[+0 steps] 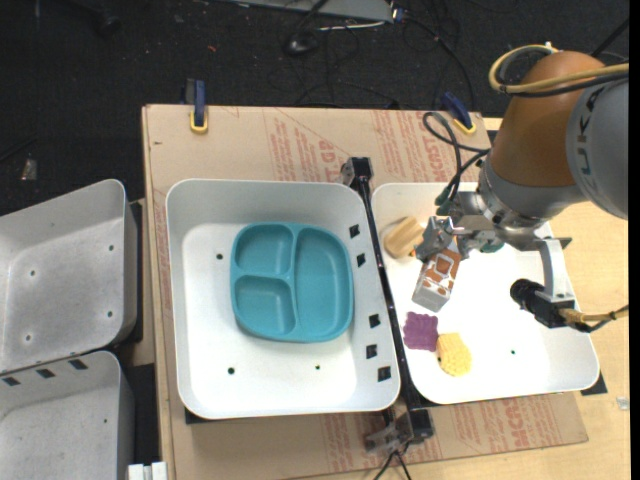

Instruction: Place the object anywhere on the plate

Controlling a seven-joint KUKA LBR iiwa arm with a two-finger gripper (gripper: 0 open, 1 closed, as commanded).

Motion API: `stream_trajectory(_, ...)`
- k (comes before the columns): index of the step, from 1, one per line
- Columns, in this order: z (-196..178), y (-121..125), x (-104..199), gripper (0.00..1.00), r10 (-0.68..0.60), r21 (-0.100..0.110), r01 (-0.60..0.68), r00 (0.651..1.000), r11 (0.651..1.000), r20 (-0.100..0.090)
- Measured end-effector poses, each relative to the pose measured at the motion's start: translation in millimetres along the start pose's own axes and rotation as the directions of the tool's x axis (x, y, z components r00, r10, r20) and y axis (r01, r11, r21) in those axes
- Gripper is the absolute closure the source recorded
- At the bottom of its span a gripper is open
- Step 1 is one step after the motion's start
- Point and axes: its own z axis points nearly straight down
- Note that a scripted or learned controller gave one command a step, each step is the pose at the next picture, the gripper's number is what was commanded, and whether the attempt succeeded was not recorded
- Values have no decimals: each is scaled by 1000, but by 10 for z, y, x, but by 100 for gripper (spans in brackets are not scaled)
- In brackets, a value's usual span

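Observation:
A teal divided plate (292, 281) lies in the left bin (190, 368). My gripper (441, 250) is over the left part of the right bin (560, 368), just right of the wall between the bins. It is shut on the top of a small brown and white block (436, 282), which hangs tilted below the fingers. The arm's grey and orange wrist hides the bin's back right corner.
In the right bin a tan bread-like piece (403, 236) lies near the back left, close to the gripper. A purple piece (421, 332) and a yellow piece (453, 354) lie at the front left. Grey trays (60, 268) stand off the bench to the left.

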Motion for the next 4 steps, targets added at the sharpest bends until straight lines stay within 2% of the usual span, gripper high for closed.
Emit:
stream_trajectory(1, -96, 158, 485, 100, -1, -2, 1, 1000, 1000, -1)
stream_trajectory(3, 92, 525, 1646, 100, -2, -1, 2, 1000, 1000, -1)
stream_trajectory(4, 87, 520, 1607, 0, 4, 0, -4, 1000, 1000, 1)
